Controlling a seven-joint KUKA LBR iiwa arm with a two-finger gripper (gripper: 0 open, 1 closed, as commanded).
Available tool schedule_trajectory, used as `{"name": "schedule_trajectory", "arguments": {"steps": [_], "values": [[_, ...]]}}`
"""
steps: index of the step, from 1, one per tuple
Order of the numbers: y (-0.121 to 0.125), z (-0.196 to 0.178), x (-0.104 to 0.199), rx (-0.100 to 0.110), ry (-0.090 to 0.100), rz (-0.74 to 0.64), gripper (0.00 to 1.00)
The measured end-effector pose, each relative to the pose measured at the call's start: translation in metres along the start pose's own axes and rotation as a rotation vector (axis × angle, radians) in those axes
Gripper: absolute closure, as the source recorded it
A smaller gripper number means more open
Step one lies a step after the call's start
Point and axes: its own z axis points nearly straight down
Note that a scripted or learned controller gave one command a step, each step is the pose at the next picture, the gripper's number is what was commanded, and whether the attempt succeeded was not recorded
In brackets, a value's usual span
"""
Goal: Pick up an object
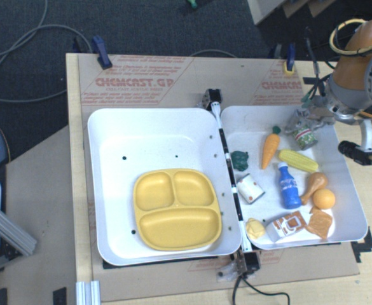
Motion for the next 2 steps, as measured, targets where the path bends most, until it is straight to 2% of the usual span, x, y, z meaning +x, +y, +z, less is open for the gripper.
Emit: {"name": "schedule_trajectory", "arguments": {"steps": [1,2], "values": [[-0.081,-0.060,0.073,0.004,0.005,-0.002,1.00],[-0.061,-0.106,0.133,-0.006,0.001,-0.006,1.00]]}}
